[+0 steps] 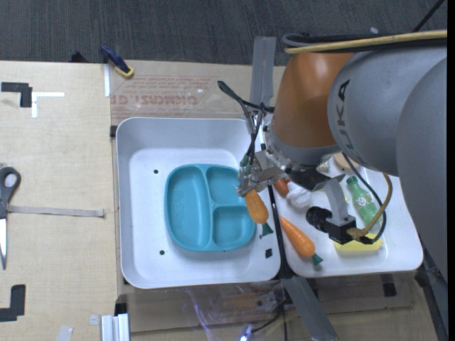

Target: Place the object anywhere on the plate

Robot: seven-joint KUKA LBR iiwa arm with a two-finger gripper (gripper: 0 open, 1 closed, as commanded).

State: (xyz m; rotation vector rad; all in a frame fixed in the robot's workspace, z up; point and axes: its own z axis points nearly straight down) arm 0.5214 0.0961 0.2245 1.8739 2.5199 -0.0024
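Now the gripper [250, 185] hangs over the plate's right rim with a carrot [255, 206] dangling from its fingers, which are closed on the carrot's upper end. The blue divided plate [192, 208] lies just to the gripper's left, in the left bin [135, 261]. This looks like the carrying step. Next it likely needs a short shift left over a compartment, then a release. A second carrot [298, 239] lies below and right of the gripper.
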